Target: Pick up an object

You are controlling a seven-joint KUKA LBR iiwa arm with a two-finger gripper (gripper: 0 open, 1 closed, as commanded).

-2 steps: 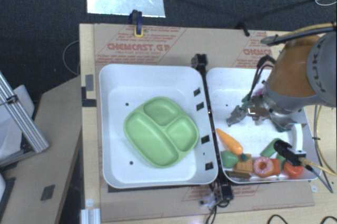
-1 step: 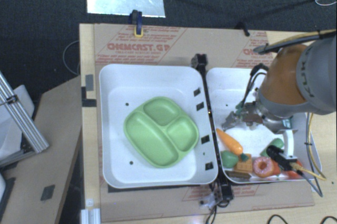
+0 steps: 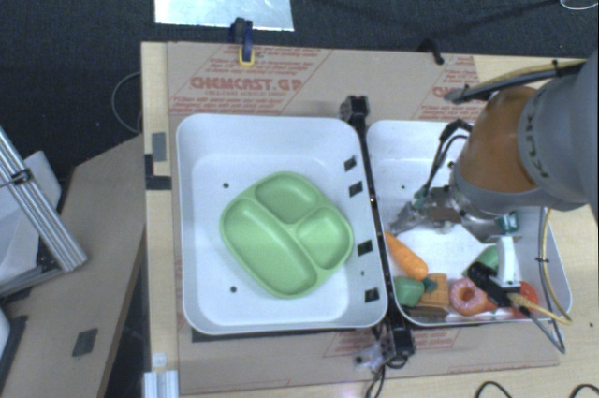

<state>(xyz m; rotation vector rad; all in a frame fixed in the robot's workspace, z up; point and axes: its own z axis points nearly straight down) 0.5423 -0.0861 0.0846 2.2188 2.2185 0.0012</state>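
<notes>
My gripper hangs low in the right bin, near its left wall, under the grey arm with the orange band. An orange carrot lies just below and in front of the gripper, apart from it. Along the bin's front edge sit a green piece, a brown block, a pink ring-shaped donut and a red piece. A second green piece lies to the right of the carrot. Nothing shows between the gripper's tips.
The left bin holds a green divided plate in its middle. A black divider runs between the two bins. The arm covers much of the right bin's right half.
</notes>
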